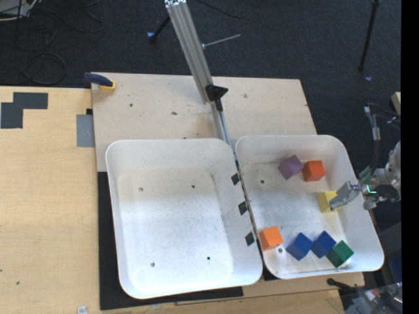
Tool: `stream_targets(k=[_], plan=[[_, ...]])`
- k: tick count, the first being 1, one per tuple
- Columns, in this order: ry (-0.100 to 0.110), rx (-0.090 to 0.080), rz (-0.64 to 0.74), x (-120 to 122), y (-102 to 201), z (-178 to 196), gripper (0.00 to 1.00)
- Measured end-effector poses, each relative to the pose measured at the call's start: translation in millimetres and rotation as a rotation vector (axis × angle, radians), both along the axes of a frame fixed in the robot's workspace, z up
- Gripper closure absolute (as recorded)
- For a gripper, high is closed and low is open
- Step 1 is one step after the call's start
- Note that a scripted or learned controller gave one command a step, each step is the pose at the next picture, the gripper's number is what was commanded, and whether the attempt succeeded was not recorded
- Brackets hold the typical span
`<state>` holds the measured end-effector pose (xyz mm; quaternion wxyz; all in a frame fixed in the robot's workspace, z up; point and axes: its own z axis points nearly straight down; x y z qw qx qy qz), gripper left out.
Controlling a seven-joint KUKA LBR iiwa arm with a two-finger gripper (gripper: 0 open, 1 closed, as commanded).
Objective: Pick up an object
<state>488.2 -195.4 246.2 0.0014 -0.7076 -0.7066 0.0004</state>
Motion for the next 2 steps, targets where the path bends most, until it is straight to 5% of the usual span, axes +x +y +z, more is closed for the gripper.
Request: stream_targets(k=[2], plan=[[0.007,0.003,0.000,3,2,-111,0.00]])
